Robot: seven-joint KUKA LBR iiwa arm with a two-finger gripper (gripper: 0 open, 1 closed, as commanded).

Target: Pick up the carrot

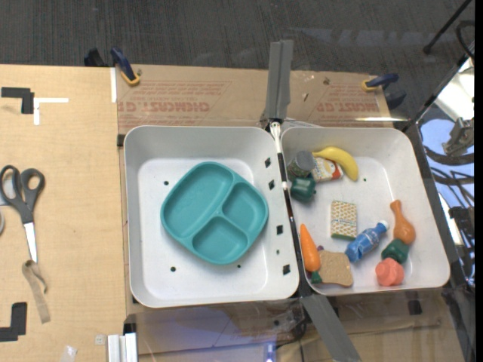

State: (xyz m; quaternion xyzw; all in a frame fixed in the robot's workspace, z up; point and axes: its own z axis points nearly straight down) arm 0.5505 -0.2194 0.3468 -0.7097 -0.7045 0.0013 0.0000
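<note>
The carrot (309, 249) is a small orange cone with a green tip at its lower end. It lies in the right bin (423, 179) against that bin's left wall, near the front. A slice of toast (335, 268) touches its lower right side.
The right bin also holds a banana (338, 161), a grey-green can (303, 179), a patterned cracker box (343, 219), a blue bottle (365, 241), a chicken drumstick (401, 223) and a pink item (389, 271). A teal divided plate (215, 213) sits in the left bin (143, 202). Scissors (23, 202) lie far left.
</note>
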